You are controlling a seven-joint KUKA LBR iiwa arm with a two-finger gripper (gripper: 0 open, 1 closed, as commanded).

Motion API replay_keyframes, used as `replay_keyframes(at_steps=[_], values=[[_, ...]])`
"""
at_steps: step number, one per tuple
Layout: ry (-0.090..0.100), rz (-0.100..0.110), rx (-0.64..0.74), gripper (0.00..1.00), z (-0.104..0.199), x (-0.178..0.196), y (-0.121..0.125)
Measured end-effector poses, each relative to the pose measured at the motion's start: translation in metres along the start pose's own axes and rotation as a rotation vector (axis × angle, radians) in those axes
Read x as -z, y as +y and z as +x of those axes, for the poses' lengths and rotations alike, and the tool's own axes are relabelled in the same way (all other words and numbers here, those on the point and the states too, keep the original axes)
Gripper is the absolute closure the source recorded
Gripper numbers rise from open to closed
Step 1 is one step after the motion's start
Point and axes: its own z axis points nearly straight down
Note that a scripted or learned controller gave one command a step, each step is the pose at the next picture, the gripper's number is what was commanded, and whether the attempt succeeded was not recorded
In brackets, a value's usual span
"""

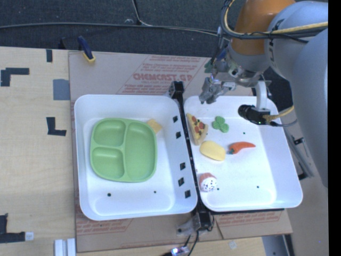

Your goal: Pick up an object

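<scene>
The right bin holds a pizza slice, a green broccoli piece, a yellow lemon-like lump, a red-orange chili pepper and a small red and white die-like toy. My gripper hangs above the bin's back left corner, a little behind the pizza slice and the broccoli. I see nothing held between its fingers. The left bin carries a green divided plate with a small yellow piece at its upper right.
A black divider with clips runs between the two bins. The arm's grey body and orange band fill the upper right. A black cable fitting sits over the right bin's back edge. A blue and yellow clamp lies at the back left.
</scene>
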Motion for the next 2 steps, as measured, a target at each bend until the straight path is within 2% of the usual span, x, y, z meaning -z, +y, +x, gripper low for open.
replay_keyframes(at_steps=[1,2], values=[[0.0,0.0,0.0,1.0,0.047,-0.008,0.007],[0.001,-0.001,0.001,1.0,0.103,0.002,0.003]])
